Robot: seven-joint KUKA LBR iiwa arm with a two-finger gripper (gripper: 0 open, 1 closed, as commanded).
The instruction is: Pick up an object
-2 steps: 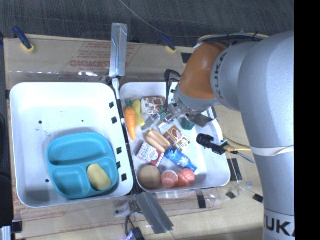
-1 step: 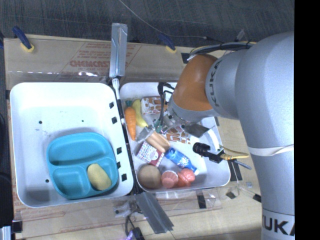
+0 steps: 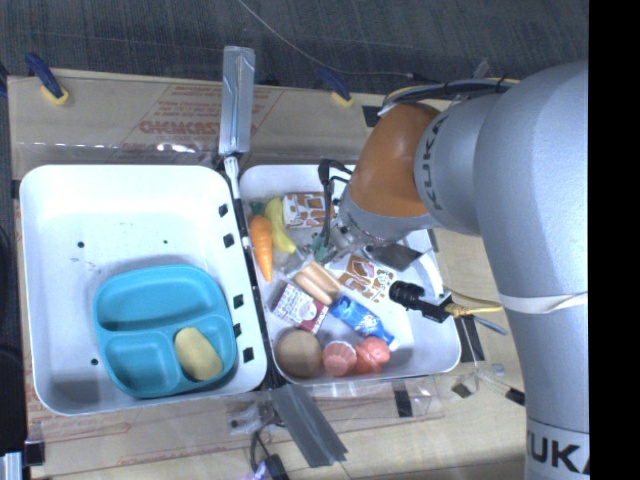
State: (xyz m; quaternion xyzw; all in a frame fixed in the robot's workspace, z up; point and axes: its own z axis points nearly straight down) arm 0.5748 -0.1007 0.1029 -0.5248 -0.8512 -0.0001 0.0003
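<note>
End effector point(image 3: 335, 236) is lowered among food items in the right bin point(image 3: 440, 353), presumably for grasping; its opening cannot be told.

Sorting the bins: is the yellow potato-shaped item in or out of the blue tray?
In. The yellow potato-shaped item lies in the blue divided plastic tray's lower-right compartment.

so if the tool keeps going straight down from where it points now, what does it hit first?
Likely the hot dog or the patterned packet beside it in the right bin. The tool hangs over that cluster, mostly hidden by the wrist, and depth is unclear from this slanted view, so this is a guess.
</note>
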